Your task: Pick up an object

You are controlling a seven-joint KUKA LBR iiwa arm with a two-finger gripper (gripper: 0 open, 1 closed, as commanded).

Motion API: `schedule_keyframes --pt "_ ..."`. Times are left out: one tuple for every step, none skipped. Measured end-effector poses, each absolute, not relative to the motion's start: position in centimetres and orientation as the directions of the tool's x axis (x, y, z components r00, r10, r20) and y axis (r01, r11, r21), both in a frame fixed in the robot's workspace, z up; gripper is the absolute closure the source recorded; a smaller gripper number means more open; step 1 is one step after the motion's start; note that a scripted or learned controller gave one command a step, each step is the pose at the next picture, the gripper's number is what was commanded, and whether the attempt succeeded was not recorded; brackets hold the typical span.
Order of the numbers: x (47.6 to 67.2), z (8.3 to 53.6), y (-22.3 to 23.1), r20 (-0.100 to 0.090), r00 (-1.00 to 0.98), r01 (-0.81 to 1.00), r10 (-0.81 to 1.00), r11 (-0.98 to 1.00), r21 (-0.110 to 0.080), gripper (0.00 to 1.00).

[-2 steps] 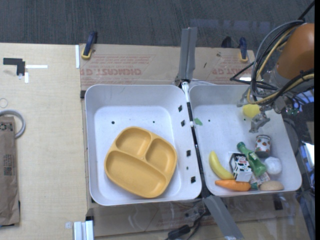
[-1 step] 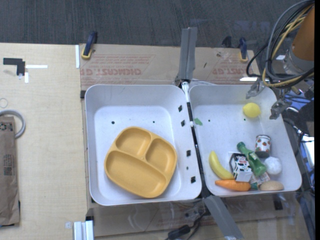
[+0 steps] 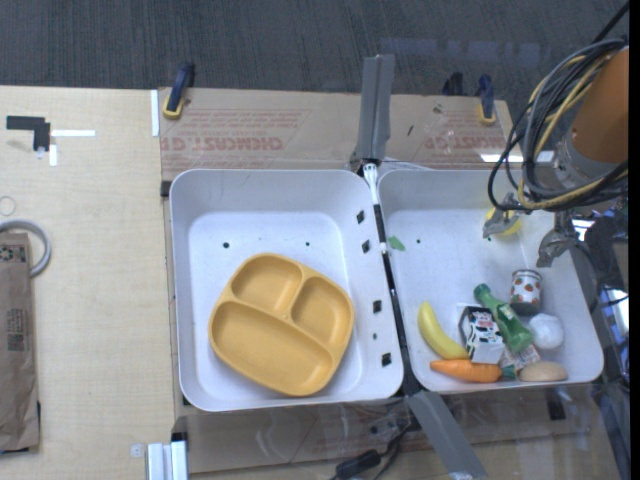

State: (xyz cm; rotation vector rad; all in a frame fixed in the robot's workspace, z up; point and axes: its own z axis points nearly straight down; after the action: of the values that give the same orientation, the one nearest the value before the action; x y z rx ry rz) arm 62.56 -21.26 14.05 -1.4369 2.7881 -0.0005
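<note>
The right bin [image 3: 440, 213] holds a cluster near its front right corner: a banana [image 3: 437, 330], a carrot [image 3: 466, 370], a small printed carton [image 3: 483, 334], a green bottle [image 3: 505, 320], a small can [image 3: 525, 288], a white ball [image 3: 546, 330] and a beige lump [image 3: 543, 372]. My gripper [image 3: 520, 240] hangs over the bin's back right part, above and behind the can, its fingers spread apart. A small yellow thing [image 3: 510, 224] shows beside the left finger [image 3: 491, 230]; whether it touches is unclear.
The left bin [image 3: 200, 218] holds a yellow divided plate [image 3: 283, 323]. A grey divider [image 3: 375, 118] runs between the bins. Cardboard [image 3: 260, 128] with blue clamps [image 3: 180, 86] lies behind them. Cables [image 3: 545, 108] loop off the arm at right. A brown bag [image 3: 15, 338] lies far left.
</note>
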Motion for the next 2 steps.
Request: schedule_keyframes --pt "58.04 16.12 -22.11 -0.004 -0.351 -0.936 -0.936 0.351 -0.003 0.0" --pt "58.18 17.08 -22.1 -0.008 -0.356 -0.934 -0.934 0.356 -0.006 1.0"
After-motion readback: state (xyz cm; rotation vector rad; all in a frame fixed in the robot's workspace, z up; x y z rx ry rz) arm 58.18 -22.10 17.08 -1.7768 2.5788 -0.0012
